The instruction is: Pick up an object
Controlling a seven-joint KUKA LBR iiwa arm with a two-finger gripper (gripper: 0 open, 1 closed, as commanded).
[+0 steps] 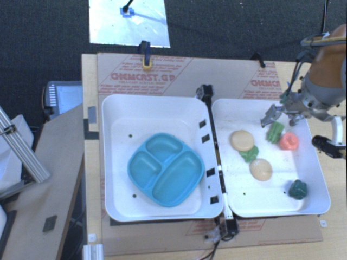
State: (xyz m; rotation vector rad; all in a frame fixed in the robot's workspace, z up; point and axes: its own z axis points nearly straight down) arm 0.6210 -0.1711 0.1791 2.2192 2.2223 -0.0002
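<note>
Green plastic is what I'd go for — a small ribbed light green piece [275, 131] lying in the right bin [314, 196], directly under my gripper [282, 116] and just beside a pink round piece [289, 141]. From up here I can't tell whether the pincer is apart or together; it hangs just above the green piece with nothing visibly between its tips. I judge the piece light, stiff and a bit slick, so I'd close across its narrow sides, low down, to stop it squirting out. The pink piece touches or nearly touches it on the right — a tight side for a fingertip. To the left there is bare bin floor before the tan disc [242, 140] and the darker green bit [249, 154] below it. The bin's far wall is near. A cream disc [261, 169] and a dark teal lump [297, 189] lie well apart; the blue tray [165, 169] sits in the left bin [116, 145].
</note>
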